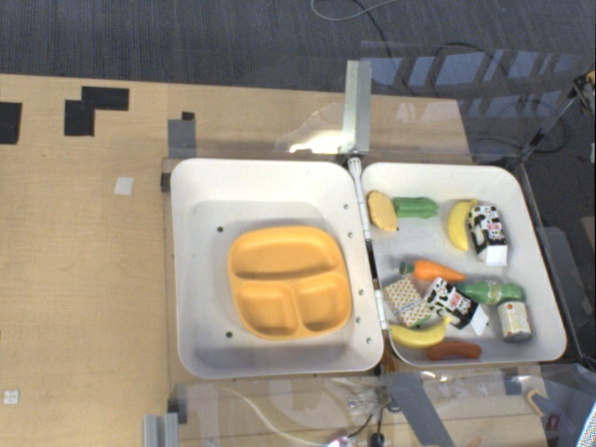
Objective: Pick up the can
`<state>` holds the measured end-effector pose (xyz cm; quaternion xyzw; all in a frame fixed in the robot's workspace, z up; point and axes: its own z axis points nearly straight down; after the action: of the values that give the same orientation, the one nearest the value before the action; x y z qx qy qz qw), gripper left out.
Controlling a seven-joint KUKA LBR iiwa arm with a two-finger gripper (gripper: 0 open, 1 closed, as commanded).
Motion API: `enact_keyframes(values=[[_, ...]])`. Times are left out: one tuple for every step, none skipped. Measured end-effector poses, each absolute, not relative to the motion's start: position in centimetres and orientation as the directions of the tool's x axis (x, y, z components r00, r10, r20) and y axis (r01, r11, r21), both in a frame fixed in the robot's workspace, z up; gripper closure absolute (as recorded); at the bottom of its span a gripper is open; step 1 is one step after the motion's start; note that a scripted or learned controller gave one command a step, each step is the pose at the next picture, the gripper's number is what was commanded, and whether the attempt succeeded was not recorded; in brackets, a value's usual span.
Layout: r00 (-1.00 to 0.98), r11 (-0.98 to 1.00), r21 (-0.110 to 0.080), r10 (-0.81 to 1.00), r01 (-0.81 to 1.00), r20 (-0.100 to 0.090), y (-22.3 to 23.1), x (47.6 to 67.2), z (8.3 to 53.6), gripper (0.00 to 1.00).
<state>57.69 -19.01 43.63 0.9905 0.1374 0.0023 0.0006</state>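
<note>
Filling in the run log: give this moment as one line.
task: pick up can | can: upright, right bin, near-right corner, beside green bottle | left bin: yellow tray | can: not picked

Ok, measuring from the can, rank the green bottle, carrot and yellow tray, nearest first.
1. green bottle, right bin, right next to the can on its far side.
2. carrot, middle of the right bin.
3. yellow tray, left bin.

Robot lab — bench (84,277) with metal brackets, white bins (270,180), floor cable (410,7)
</note>
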Motion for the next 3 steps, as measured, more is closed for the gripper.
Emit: enact_keyframes(values=[[0.96, -0.96, 0.004, 0.28, 0.28, 0.008, -18.9, 57.8, 44.8, 1.0], [0.958, -0.958, 0.003, 0.288, 0.288, 0.005, -20.6, 48.7, 43.6, 1.0], [0.871, -0.871, 0.003, 0.492, 0.492, 0.003, -20.6, 48.8, 39.4, 1.0]])
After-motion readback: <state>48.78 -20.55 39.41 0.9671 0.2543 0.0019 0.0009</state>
